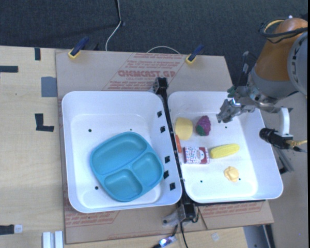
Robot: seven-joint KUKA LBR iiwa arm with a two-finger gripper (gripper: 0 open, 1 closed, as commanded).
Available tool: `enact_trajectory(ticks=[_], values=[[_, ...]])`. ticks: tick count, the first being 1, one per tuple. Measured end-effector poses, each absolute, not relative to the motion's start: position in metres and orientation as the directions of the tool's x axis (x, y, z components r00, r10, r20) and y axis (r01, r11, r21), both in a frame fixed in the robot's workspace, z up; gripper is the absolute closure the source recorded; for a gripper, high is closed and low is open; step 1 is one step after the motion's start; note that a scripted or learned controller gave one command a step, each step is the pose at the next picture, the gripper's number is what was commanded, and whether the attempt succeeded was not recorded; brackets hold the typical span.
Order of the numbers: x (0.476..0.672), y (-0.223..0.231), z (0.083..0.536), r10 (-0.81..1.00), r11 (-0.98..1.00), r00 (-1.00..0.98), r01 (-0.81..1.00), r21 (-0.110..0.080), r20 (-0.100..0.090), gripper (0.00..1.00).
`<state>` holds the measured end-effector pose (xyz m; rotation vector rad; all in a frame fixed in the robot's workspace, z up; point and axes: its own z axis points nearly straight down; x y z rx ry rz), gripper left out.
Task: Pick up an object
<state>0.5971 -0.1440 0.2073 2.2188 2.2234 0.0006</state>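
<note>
The right bin [258, 187] holds a yellow rounded piece [183, 128], a purple grape bunch [203, 125], a corn cob [224, 150], a small red-and-white carton [195, 155] and a little yellow piece [231, 174]. My gripper [225, 112] hangs over the bin's upper right part, just right of the grapes and above the corn. Nothing shows between its fingers.
A blue divided plate [126, 165] lies in the left bin [77, 118]. A black divider [168, 133] runs between the two bins. Clamps [78, 46] hold the cardboard sheet at the back. The grey arm with its orange band [281, 50] enters from the right.
</note>
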Motion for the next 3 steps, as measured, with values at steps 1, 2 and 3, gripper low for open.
enact_trajectory(ticks=[1, 2, 3], values=[[0.588, -0.091, 0.198, 1.000, 0.005, -0.005, 1.000, -0.004, 0.001, 1.00], [0.579, -0.033, 0.193, 1.000, 0.007, -0.007, 1.000, -0.005, 0.002, 1.00], [0.567, 0.023, 0.190, 1.000, 0.007, -0.007, 1.000, -0.005, 0.002, 1.00]])
